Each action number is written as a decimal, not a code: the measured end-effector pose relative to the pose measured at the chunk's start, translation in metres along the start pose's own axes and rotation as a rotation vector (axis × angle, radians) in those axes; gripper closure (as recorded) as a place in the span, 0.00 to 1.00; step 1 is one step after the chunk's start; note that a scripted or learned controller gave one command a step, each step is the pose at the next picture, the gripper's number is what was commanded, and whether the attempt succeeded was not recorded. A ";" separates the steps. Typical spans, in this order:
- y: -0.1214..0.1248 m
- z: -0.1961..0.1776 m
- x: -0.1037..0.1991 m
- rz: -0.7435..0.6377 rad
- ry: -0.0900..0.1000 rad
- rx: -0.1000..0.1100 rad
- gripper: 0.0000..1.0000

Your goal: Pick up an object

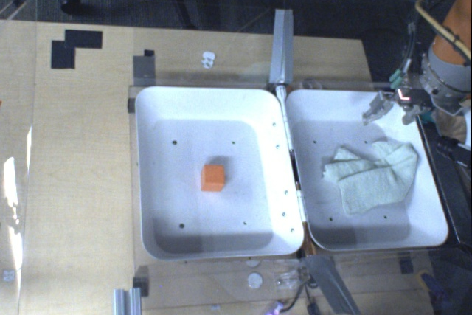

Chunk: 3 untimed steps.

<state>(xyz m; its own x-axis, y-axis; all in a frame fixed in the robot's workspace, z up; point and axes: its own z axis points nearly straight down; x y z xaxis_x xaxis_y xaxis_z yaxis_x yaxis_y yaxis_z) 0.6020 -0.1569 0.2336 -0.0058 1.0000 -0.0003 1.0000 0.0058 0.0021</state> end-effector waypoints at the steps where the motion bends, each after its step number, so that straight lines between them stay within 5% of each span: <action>1: -0.036 0.138 0.025 -0.003 0.000 -0.004 0.00; 2: -0.035 0.128 0.025 -0.003 0.000 -0.007 1.00; 3: -0.023 0.142 0.055 -0.118 -0.003 -0.013 1.00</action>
<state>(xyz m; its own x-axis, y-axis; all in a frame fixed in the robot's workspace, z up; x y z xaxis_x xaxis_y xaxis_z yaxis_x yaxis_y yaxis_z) 0.5790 -0.1025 0.0913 -0.1235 0.9923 -0.0045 0.9922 0.1235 0.0151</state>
